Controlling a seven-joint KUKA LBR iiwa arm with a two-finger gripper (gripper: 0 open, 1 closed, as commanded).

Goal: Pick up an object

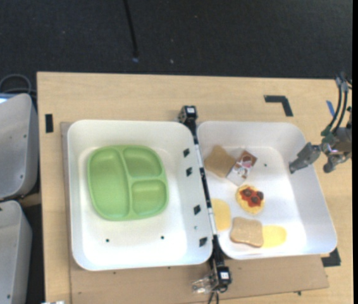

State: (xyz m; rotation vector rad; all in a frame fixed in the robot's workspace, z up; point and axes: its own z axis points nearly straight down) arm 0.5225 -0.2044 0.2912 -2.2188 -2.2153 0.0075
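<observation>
Hovering at the right rim of the right shallow white bin (305, 233), the grey two-finger tool (315, 156) carries nothing; whether it is open or closed cannot be told. The candidates lie in that bin's left half: a brown toast slice (219, 161), a small red-and-white packet (242, 166), a round yellow tart with red topping (250, 197), a tan bread slice (247, 232). The tart looks like the easiest target, standing apart with bare floor to its right. The left bin (128, 252) holds a green divided plastic tray (128, 182).
</observation>
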